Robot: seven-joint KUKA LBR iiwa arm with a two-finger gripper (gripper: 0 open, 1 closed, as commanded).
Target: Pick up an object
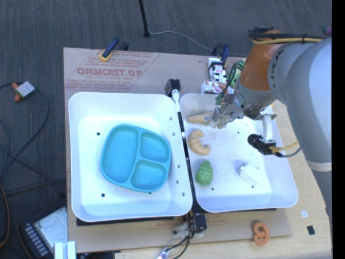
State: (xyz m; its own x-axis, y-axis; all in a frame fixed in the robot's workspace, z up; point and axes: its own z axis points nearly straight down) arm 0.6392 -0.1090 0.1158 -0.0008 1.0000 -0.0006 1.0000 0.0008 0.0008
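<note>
The gripper (220,121) sits low in the right bin (280,193), at its far left part, finger state indeterminable. A croissant (198,142) lies just beside it; a green object (204,173) lies nearer the front.

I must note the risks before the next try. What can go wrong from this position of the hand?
1. The hand hangs near the far wall of the right bin, beside a tan object lying there; it may strike the wall or only push the object.
2. The croissant and the green object lie close to the divider, so a grasp there may slip.
</note>
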